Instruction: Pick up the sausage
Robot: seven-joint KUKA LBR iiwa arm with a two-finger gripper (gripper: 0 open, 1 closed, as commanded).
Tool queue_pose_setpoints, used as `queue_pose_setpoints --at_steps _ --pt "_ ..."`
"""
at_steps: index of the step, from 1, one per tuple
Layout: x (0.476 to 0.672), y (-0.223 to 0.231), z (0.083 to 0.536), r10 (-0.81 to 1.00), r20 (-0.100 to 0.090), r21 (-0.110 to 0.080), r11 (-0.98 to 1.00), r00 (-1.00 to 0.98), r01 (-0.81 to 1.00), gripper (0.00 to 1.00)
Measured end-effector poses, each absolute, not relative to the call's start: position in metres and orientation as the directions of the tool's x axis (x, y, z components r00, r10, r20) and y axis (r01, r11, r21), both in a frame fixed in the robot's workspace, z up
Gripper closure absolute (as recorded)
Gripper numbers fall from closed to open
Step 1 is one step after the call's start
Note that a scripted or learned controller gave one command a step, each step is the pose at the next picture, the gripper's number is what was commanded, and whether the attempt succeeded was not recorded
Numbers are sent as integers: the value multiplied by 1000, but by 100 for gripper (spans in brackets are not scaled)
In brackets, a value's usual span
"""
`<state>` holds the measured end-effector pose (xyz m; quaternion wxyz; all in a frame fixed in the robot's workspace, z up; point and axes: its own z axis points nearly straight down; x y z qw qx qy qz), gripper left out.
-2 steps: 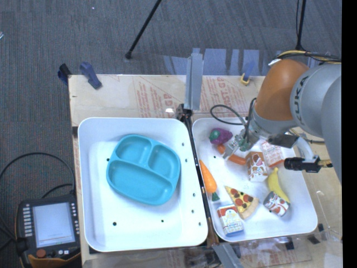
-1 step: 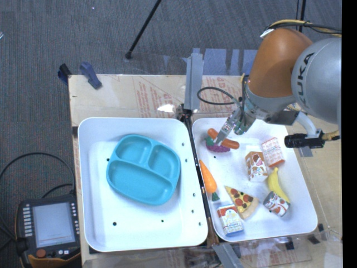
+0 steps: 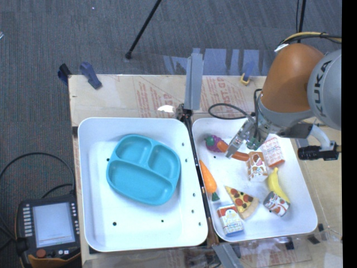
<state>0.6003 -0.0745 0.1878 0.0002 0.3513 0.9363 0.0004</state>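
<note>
Seemingly sausage (image 3: 233, 151) lies btwn fingers (image 3: 239, 144) in rt bin (image 3: 310, 205).

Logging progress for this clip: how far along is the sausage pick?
Done: the pincer has reached down into the right bin, right at the sausage lying beside the purple toy. In hand: nothing clearly; the sausage appears to lie on the bin floor, not lifted. Left: closing on it and raising it. The blue tray sits in the left bin.
</note>
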Motion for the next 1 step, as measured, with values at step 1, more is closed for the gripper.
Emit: queue_pose_setpoints --at_steps 1 --pt "601 -98 220 511 -3 2 859 -859 511 100"
